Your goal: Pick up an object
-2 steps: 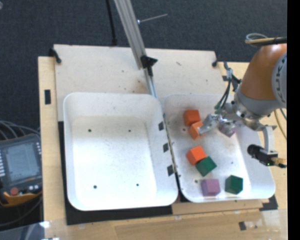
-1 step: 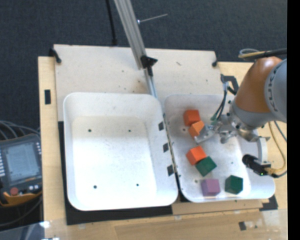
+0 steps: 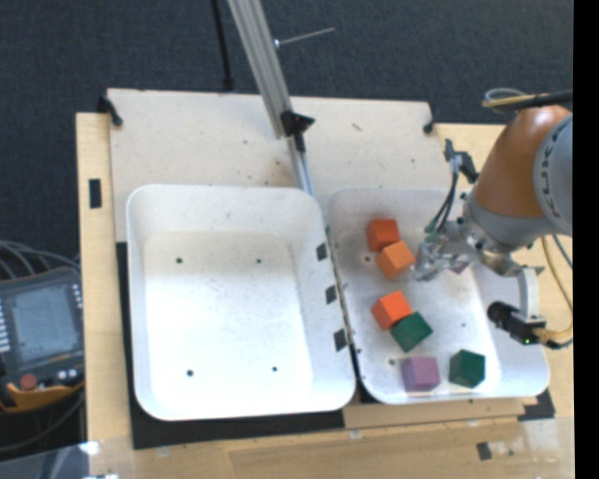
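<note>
Here the gripper (image 3: 434, 260) at the end of the grey arm with the orange band (image 3: 514, 173) hangs low over the right-hand shallow white plastic bin (image 3: 509, 372), close to that bin's upper middle. The key relation: the nearest candidate, a light orange wooden cube (image 3: 396, 258), lies just beside the gripper on its left as the camera sees it, close enough that contact cannot be ruled out, and nothing is visibly lifted. Whether the fingers are spread or closed cannot be read from this slanted overhead view, and no object can be seen between them, so no hold is recorded. Just above that cube, touching or nearly so, sits a darker orange cube (image 3: 382, 234). Further down the bin a third orange cube (image 3: 390, 307) rests against a dark green cube (image 3: 410, 331); near the bottom edge a purple cube (image 3: 419, 373) and a second dark green cube (image 3: 467, 368) stand a little apart. The cubes have no long axis to align to. The left-hand white bin (image 3: 140, 297) holds no objects that I can see. Both bins sit side by side on the pale wooden counter (image 3: 95, 267). Judgement: the pick is not yet made; the light orange cube is the likeliest target, needing a short shift toward it.
</note>
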